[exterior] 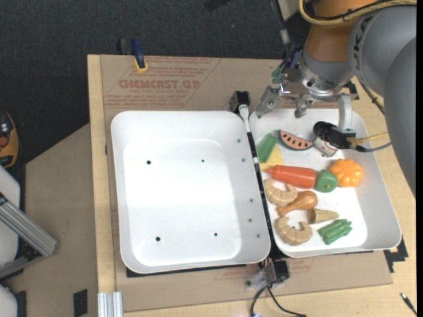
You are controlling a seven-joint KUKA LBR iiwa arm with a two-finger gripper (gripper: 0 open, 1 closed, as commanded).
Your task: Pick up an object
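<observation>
Two white bins sit side by side on the tabletop (165, 78), and the right bin (380, 210) holds the toy food: one watermelon slice (295, 140), one carrot (293, 174), one orange pumpkin (347, 171), two shrimps (281, 193), one drumstick (299, 202) and one green pepper (335, 230). The pincer (301, 104) hangs over that bin's far edge, just beyond the watermelon slice, its fingers apart and clamped on nothing.

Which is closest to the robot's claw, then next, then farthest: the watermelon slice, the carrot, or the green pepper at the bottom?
From the gripper:
1. Watermelon slice, top of the right bin, just below it.
2. Carrot, mid-bin.
3. Green pepper, bottom edge, farthest.
</observation>
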